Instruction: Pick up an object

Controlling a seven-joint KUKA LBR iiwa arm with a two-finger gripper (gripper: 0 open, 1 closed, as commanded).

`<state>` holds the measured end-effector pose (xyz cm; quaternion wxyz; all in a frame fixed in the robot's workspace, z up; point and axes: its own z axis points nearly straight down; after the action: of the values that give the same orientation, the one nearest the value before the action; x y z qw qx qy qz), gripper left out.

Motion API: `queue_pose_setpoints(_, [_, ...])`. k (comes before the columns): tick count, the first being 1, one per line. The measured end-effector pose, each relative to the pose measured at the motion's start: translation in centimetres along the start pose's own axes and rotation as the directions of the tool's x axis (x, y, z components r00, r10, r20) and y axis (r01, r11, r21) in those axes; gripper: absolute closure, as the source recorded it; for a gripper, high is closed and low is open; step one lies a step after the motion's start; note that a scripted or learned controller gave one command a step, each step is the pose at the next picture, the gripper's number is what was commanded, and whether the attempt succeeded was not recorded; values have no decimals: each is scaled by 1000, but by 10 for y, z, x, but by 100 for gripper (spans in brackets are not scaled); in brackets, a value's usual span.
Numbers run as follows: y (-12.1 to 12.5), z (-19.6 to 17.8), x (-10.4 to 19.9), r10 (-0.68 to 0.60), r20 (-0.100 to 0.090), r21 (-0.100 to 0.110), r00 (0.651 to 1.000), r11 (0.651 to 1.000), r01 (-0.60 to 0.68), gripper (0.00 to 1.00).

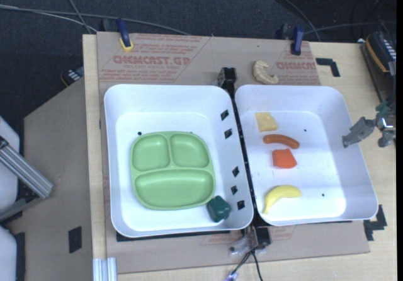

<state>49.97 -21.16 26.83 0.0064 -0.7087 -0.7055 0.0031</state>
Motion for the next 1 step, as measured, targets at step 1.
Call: queue_pose_setpoints(1, [2,-7,1,-5,4,-13,1000,1000,5,0])
